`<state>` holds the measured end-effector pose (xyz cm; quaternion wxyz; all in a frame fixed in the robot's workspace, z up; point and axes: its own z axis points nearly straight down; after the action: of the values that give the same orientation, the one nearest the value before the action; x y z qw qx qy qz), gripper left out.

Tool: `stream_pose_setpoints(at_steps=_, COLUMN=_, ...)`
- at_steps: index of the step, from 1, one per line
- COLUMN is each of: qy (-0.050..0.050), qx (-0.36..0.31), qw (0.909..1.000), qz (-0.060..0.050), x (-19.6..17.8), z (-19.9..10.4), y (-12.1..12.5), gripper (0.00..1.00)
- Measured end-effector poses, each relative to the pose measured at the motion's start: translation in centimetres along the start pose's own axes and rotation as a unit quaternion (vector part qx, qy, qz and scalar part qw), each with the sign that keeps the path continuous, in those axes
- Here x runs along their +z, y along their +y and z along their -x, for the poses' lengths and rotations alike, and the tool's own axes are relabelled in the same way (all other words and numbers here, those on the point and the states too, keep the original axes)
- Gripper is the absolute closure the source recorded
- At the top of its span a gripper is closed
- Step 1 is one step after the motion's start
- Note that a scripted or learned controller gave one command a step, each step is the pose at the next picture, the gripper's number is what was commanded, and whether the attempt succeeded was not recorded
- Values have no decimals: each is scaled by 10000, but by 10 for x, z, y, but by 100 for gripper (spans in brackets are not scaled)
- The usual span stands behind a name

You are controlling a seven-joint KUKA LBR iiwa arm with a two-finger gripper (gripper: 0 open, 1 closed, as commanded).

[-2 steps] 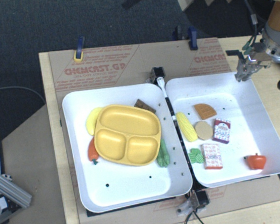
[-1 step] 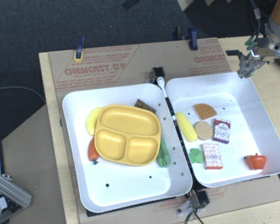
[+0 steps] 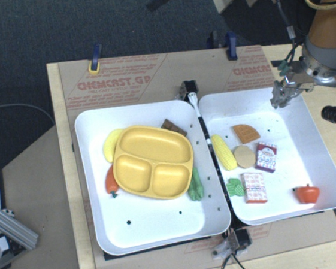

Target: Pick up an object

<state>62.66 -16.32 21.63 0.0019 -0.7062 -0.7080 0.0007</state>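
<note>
My gripper [image 3: 281, 98] hangs over the far right corner of the right bin [image 3: 314, 144], with nothing between its fingers that I can make out. Below it in that bin lie a corn cob [image 3: 223, 152], a brown bread slice [image 3: 245, 133], a round tan biscuit [image 3: 243, 155], a red box [image 3: 266, 157], a pink-and-white box [image 3: 254, 187], a small green item [image 3: 234, 187] and a red tomato [image 3: 308, 194]. All of them rest apart from the gripper.
The left bin [image 3: 106, 222] holds a yellow divided tray [image 3: 152, 161] lying on a banana [image 3: 111, 144], a red pepper [image 3: 111, 182], a brown piece [image 3: 172, 126] and a green vegetable [image 3: 195, 186]. Clamps [image 3: 94, 62] [image 3: 230, 44] sit at the board's far edge.
</note>
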Motion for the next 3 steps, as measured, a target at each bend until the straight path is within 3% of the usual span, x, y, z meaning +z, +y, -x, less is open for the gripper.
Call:
stream_pose_setpoints(at_steps=2, qy=5, qx=-8, qw=10000, qz=-2, x=7, z=-96, y=-54, gripper=100)
stream_pose_setpoints(at_steps=3, qy=-6, qx=-5, qw=10000, qz=29, x=-15, z=-129, y=-64, gripper=100)
